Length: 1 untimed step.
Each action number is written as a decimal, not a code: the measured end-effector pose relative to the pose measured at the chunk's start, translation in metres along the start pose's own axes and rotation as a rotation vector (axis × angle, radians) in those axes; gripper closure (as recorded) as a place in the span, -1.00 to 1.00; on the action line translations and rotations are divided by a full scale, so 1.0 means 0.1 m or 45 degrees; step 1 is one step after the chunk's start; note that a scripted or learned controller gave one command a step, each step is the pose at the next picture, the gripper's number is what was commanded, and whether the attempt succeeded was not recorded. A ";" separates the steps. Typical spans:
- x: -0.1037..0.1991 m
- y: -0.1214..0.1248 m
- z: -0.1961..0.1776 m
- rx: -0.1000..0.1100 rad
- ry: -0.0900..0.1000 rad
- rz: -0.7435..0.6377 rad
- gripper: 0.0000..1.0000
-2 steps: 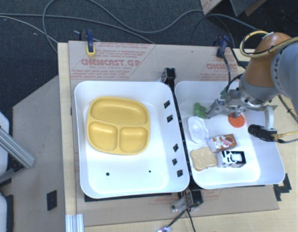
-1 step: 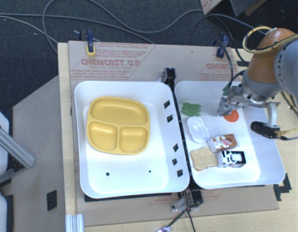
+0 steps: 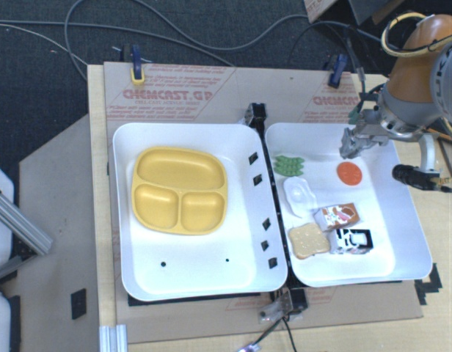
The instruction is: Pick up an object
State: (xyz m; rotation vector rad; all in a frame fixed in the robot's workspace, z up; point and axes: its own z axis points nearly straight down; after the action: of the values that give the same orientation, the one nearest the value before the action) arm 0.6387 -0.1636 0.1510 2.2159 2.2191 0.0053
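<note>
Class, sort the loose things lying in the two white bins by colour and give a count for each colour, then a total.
Yellow: 1, tray
Green: 1, green item
Orange-red: 1, disc
White: 1, white item
Tan: 1, toast
Multicoloured: 2, packet, black-and-white item
Total: 7

Left white bin (image 3: 138,270): yellow three-compartment plastic plate (image 3: 180,190) at 10 o'clock. Right white bin (image 3: 402,218): green leafy piece (image 3: 288,165), orange-red round slice (image 3: 349,173), white plastic piece (image 3: 299,195), toast slice (image 3: 308,241), printed packets (image 3: 345,227). Pincer (image 3: 351,147) over 12 o'clock, above the slice.
</note>
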 end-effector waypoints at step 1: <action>-0.05 0.06 -0.46 -0.001 0.000 0.001 1.00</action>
State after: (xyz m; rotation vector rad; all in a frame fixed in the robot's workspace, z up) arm 0.6442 -0.1683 0.1972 2.2166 2.2177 0.0055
